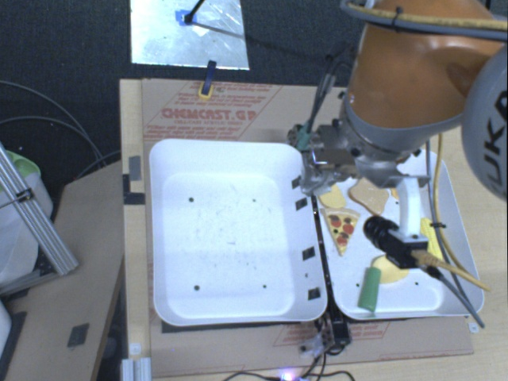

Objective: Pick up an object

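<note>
The right bin (pixel 413 300) holds several small things. A pizza-slice toy (pixel 341 228) lies near the bin's left wall, with a yellowish wedge (pixel 332 198) just above it. A tan flat piece (pixel 369 197) sits partly under the arm. A green cylinder (pixel 370 287) lies near the front, beside a pale yellow disc (pixel 394 270). My gripper (pixel 316 171) hangs over the back left corner of the right bin, close to the divide between the bins and just above the yellowish wedge. The arm's bulk hides the back of this bin.
The left bin (pixel 230 153) sits beside the right one on a cardboard sheet (pixel 214 105). A shiny metal plate (pixel 189 22) lies behind the bins. An aluminium frame (pixel 32 213) stands at the far left.
</note>
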You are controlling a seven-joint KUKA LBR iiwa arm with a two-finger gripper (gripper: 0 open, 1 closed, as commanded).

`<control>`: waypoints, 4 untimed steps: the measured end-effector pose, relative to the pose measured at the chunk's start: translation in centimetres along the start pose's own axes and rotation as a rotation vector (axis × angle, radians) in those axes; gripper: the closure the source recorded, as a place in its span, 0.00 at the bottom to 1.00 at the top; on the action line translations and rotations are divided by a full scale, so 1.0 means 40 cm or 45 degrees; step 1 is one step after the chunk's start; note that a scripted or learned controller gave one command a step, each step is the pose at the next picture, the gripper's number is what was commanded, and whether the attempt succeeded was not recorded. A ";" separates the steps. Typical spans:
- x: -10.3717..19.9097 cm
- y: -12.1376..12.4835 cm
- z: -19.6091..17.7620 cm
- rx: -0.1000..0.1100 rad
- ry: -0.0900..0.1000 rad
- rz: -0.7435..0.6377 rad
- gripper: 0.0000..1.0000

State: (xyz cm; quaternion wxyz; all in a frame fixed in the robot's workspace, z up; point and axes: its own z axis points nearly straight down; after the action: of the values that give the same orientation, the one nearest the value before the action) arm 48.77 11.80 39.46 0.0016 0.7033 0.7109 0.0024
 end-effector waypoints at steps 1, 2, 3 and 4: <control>0.064 -0.002 0.029 0.006 0.000 0.006 1.00; 0.024 0.000 -0.270 -0.012 0.004 0.007 1.00; 0.093 -0.005 0.079 0.020 -0.005 0.010 1.00; -0.127 0.066 -0.076 -0.005 -0.003 0.023 1.00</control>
State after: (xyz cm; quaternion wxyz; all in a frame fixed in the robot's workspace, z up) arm 51.45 6.75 42.50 0.0040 0.7097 0.7044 0.0029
